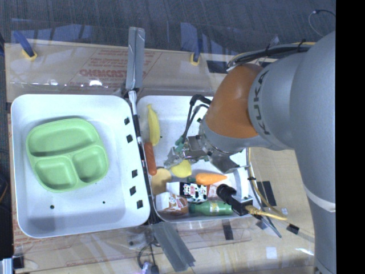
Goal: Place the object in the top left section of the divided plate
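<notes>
Left bin (34,210), white, shallow: one divided plate (67,153), light green, three sections, a long one at the top and two smaller ones below; it lies toward the bin's upper left and nothing rests on it.

Right bin (171,104), white: mixed toy food.
- Banana (153,125), yellow, lying lengthwise near the left wall.
- Sausage (150,157), reddish brown, just below the banana along the same wall.
- Pale yellow lump (181,169), rounded, near the bin's middle, directly beneath the gripper (183,148); whether the two touch cannot be told.
- Second yellowish piece (161,178), beside the sausage's lower end.
- Carrot (210,178), orange, lying across.
- Small carton (194,191), white with black cow patches; print too small to read.
- Green bottle (212,209), on its side along the lower wall, label illegible.
- Brown packet (173,203), lower left corner, print unreadable.

Arm, grey, orange band (236,104) above the wrist: white lettering "KUKA" on the grey casing. Gripper low over the bin's centre; open or closed cannot be told.

Table (85,67): red printing on clear sheeting behind the bins, unreadable.
</notes>
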`<state>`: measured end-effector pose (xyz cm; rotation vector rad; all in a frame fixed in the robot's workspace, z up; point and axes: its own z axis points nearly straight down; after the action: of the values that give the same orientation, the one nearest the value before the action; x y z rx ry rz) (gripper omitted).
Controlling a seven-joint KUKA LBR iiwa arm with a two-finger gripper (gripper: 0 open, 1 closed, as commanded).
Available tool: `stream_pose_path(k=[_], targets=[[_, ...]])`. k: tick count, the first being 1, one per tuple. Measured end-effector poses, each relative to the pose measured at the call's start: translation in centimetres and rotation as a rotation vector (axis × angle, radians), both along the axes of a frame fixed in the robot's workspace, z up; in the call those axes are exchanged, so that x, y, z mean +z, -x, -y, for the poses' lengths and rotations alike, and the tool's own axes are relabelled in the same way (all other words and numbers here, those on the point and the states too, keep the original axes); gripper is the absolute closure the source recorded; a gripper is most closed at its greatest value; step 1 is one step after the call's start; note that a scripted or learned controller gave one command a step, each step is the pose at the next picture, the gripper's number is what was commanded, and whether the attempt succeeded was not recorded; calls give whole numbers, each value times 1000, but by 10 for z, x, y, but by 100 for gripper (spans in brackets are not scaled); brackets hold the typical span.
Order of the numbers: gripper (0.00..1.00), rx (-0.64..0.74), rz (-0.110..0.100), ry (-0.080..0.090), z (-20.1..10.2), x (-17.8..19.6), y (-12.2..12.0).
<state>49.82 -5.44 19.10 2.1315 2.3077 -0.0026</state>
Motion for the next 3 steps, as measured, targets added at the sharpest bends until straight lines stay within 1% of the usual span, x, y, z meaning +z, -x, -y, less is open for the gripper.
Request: stream_pose_path(k=[1,2,3], targets=[[0,0,0,0,0,0,0],[100,4,0,0,0,9,-1],[100,-142,0,0,-66,0,-13]])
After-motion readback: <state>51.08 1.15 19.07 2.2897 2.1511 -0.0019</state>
